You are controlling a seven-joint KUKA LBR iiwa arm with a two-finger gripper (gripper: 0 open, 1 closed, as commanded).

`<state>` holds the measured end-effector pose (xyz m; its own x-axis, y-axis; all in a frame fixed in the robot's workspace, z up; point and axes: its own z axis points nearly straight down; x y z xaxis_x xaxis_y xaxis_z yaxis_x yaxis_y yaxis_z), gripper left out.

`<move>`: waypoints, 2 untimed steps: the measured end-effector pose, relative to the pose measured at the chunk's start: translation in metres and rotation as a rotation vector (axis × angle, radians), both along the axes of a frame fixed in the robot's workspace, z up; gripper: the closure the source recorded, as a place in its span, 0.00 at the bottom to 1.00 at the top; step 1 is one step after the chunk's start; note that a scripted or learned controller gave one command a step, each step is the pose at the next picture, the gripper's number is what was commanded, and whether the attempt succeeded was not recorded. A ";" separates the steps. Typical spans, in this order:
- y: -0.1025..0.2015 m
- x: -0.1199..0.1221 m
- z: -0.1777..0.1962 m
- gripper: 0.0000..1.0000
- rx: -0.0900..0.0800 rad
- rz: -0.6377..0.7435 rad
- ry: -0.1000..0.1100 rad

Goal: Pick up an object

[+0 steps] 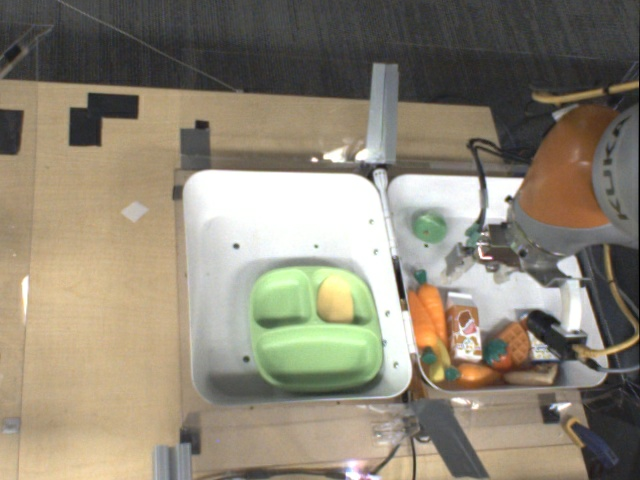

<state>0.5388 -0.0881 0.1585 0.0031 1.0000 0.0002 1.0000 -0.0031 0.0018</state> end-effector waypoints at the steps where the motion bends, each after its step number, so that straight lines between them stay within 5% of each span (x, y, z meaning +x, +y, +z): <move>1: 0.025 0.031 0.027 0.00 0.000 0.118 -0.003; 2: -0.012 -0.020 -0.059 0.00 -0.001 0.200 -0.001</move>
